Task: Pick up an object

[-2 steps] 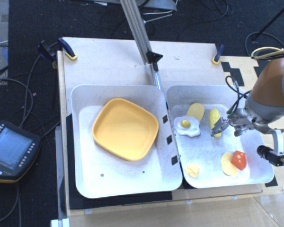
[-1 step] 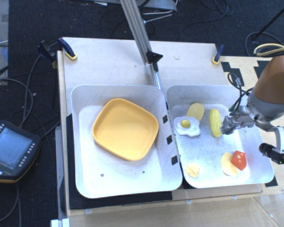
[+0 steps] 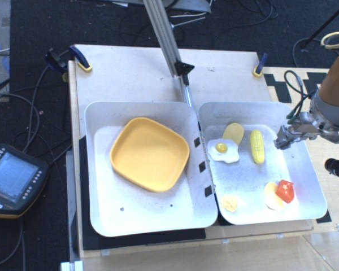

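Note:
The right bin [image 3: 305, 168] holds several small toy foods. A fried egg [image 3: 224, 150] lies at its left side, with a pale yellow round slice [image 3: 234, 132] just behind it. A corn cob [image 3: 257, 145] lies upright in the picture near the middle. A red tomato piece [image 3: 285, 190] rests against a pale round piece [image 3: 273, 197] at the front right, and a small yellow lump [image 3: 230, 203] sits at the front left. My gripper [image 3: 283, 138] hangs over the bin's right part, right of the corn and apart from it. Nothing shows between its fingers.
The left bin [image 3: 101, 208] holds a yellow square plate [image 3: 150, 153]. A slanted metal rod [image 3: 165, 30] runs down from the back to the gap between the bins. A handheld control pad [image 3: 11, 179] lies off the bench at the left.

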`<move>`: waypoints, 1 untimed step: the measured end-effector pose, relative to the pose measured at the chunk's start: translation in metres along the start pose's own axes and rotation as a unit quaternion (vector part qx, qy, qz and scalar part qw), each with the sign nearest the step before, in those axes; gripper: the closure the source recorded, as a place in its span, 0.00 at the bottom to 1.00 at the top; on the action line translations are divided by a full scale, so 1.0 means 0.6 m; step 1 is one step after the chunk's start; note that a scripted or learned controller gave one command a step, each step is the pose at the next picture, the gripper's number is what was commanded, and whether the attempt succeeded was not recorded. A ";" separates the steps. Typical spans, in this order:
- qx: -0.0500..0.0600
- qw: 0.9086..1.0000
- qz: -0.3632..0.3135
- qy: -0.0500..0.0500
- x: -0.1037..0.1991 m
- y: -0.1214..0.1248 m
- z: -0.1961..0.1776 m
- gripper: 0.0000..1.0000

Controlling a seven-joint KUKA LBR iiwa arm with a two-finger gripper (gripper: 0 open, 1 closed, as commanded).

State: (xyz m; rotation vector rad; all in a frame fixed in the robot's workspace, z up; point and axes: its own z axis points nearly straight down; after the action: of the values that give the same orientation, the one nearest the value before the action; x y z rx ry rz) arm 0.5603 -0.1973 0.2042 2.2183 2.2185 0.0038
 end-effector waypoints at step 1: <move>0.001 1.000 0.000 0.000 0.000 0.002 -0.070 1.00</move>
State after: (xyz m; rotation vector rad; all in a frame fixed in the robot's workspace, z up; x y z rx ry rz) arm 0.5610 -0.1974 0.2459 2.2188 2.2195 0.0030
